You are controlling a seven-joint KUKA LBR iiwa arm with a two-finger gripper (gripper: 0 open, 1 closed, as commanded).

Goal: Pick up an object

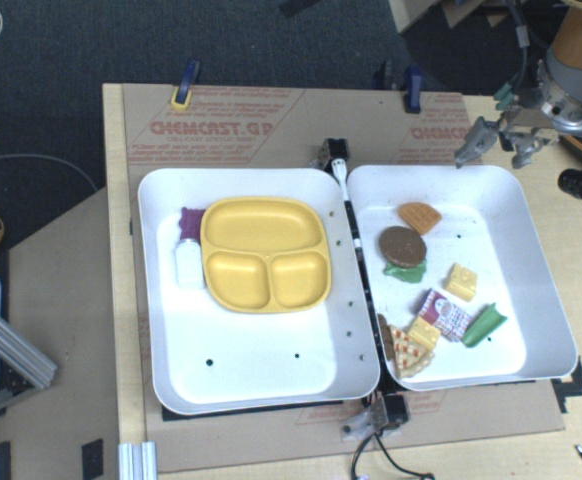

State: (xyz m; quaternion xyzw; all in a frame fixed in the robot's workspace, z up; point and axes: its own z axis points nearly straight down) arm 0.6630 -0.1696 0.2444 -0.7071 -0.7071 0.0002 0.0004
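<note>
So the arm (571,58) is up in the upper right of the frame, and its pincer (499,138) hangs just past the top edge of the right bin (531,228), over the table (121,268) rather than inside the bin. Its fingers are spread apart with nothing between them.

All the stuff to pick sits in the right bin. Near the top middle there's an orange waffle-looking cookie (419,216), and right below it a toy burger (402,249) with a brown top and a bit of green lettuce poking out underneath. Further right is a yellow cheese chunk (461,281). Lower down there's a purple and white snack packet (443,315), touching a yellow cracker-ish piece (423,334), with a green pepper-like thing (484,325) just to the right of them. A pizza slice (403,352) lies at the lower left corner of that bin.

The left bin (171,348) has a yellow divided plate (266,253) in its upper half. Tucked against the plate's left side are a purple item (190,221) and a small white bottle (188,264) below it.
</note>
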